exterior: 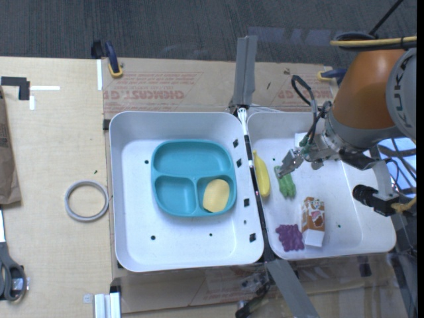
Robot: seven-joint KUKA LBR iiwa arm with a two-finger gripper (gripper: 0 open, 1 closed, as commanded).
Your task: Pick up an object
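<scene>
Lying lengthwise, banana (262,175) points toward the camera.

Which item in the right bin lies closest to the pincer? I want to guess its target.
The green vegetable, just under the pincer. The banana lies by the left wall; the purple grapes and snack packet sit nearer the front.

Left bin (126,177) holds a divided plate (182,171), a round food piece (216,195) at its 4 o'clock. On the desk (46,158), a tape ring (87,200) sits at the bin's 9 o'clock.
</scene>
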